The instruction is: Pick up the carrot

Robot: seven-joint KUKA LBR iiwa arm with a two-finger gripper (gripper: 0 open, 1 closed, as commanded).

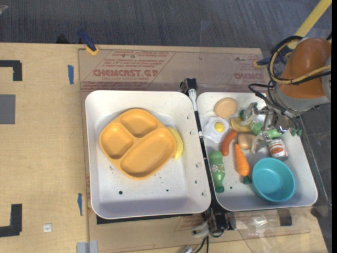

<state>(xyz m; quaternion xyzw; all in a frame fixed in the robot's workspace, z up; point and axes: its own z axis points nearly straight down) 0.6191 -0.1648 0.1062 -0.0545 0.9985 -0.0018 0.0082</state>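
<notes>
Grey carpet runs behind a tan bench w/ a cardboard sheet, on which two shallow white bins sit side by side. Left bin [105, 194] holds 1 orange divided plate [138, 142] w/ 1 yellow piece [178, 144], maybe a banana, tucked at its right edge. Right bin [308, 186] is crowded: carrot [241, 161] lies near bin centre, pointing toward the near edge, its tip just beside the teal bowl [274, 179] in the near right corner. Also 1 reddish sausage [228, 142], 1 fried egg [216, 125], 1 tan egg or bun [226, 108] at the far edge, 1 green bottle [217, 170] along the left wall, 1 small can [277, 148], 1 brownish lump [245, 140]. Gripper [267, 121] hangs over the far right part of this bin, amid clutter; can't tell if jaws are open or closed, or gripping anything. Risks, as I judge: sausage and carrot look alike in colour and lie close, so wrong pick is likely; bowl rim touching or near the carrot tip could block a finger; lump at carrot's top end may get nudged or grabbed along w/ it.
</notes>
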